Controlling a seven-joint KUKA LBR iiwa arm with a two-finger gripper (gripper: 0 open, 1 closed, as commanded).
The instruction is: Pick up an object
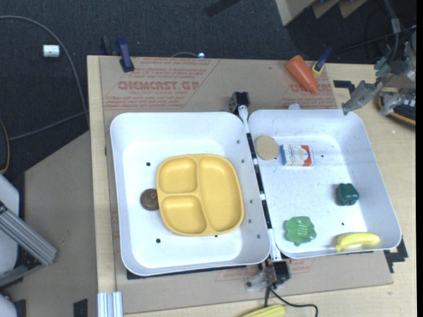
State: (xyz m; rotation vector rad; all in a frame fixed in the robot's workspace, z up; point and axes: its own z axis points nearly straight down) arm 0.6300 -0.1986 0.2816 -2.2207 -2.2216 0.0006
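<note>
Nearest in the right bin (pixel 370 150): yellow banana (pixel 357 242) at the near-right corner, green leafy toy (pixel 299 230) left of it. Dark green pepper-like piece (pixel 346 194) sits midway along the right side; small white-blue-red carton (pixel 295 155) and tan disc (pixel 267 148) lie far-left — all apart, unobstructed. Left bin (pixel 132 177) holds a yellow divided plate (pixel 199 194), brown disc (pixel 150 199) touching its left edge. Gripper (pixel 362 95) hangs beyond the far-right corner — opening cannot be told. Cardboard-topped bench (pixel 165 84), dark carpet (pixel 53 12).
</note>
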